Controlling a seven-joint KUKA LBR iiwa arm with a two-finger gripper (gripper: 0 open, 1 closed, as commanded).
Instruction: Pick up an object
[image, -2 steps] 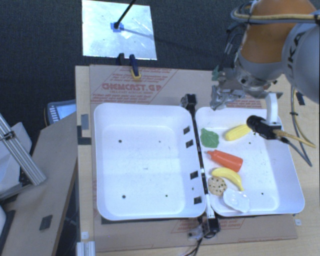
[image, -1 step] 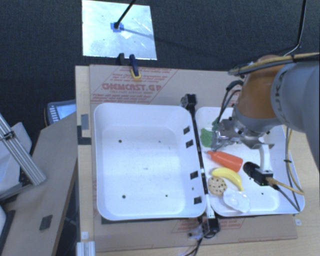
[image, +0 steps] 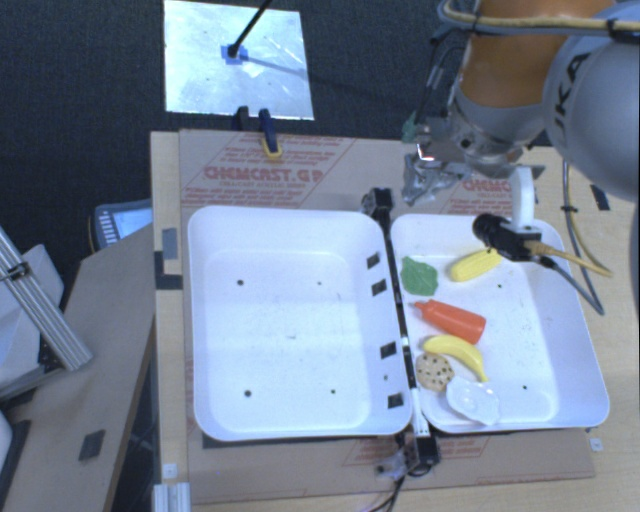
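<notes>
The right bin (image: 560, 350) holds several small items. A green leafy piece (image: 418, 275) lies near its left wall, with a yellow piece (image: 475, 265) to its right. Below them lie an orange carrot-like piece (image: 452, 318), a yellow banana (image: 455, 352), a brown cookie (image: 434, 372) and a white piece (image: 472, 400). My gripper (image: 428, 183) hangs over the back edge of the right bin, above and behind the green piece. Nothing shows in its grasp.
The left bin (image: 290, 225) sits beside the right one, with black clips (image: 384, 290) along the divider between them. A black and white fixture (image: 508, 232) with yellow cables sticks over the right bin's back right corner. A blue and yellow clamp (image: 268, 135) stands behind the left bin.
</notes>
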